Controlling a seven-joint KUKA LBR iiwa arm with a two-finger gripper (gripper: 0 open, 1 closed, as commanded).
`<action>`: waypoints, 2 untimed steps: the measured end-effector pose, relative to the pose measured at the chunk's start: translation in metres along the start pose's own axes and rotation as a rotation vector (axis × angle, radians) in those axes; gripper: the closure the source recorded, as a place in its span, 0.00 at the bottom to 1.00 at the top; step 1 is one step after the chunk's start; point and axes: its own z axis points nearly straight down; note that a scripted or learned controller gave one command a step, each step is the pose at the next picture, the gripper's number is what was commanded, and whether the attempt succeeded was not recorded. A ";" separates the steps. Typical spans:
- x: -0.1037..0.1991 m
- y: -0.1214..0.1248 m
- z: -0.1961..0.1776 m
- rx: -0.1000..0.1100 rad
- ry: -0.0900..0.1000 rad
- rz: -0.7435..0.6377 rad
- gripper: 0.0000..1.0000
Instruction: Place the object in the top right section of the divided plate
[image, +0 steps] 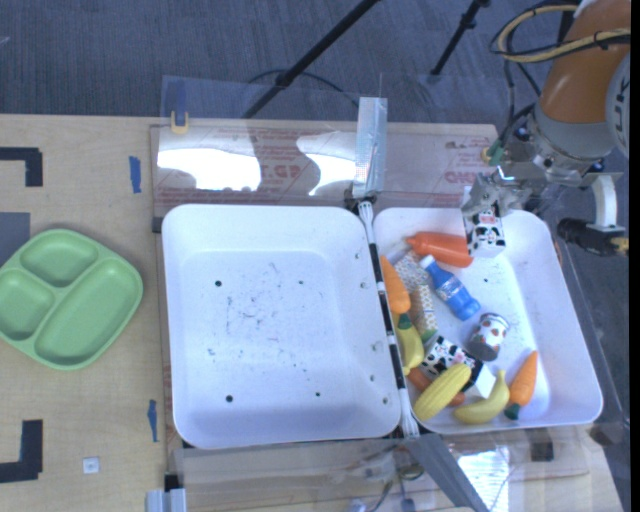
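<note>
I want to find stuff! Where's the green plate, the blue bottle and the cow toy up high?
green plate (100, 300), camera view, bare floor of its large section
blue bottle (455, 296), camera view, middle of its body
cow toy (487, 235), camera view, its spotted side

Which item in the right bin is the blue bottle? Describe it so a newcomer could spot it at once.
Start at the right white bin, the one crowded with toy food. In its upper middle, just below the long orange carrot-like piece, the blue bottle lies on its side at a slant, its white cap toward the bin's top left. It is the only blue thing there; its neighbours are orange, yellow or black-and-white.
</note>
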 end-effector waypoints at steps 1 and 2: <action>0.018 -0.064 0.090 -0.021 -0.003 -0.037 1.00; 0.070 -0.037 0.035 -0.001 0.001 -0.078 1.00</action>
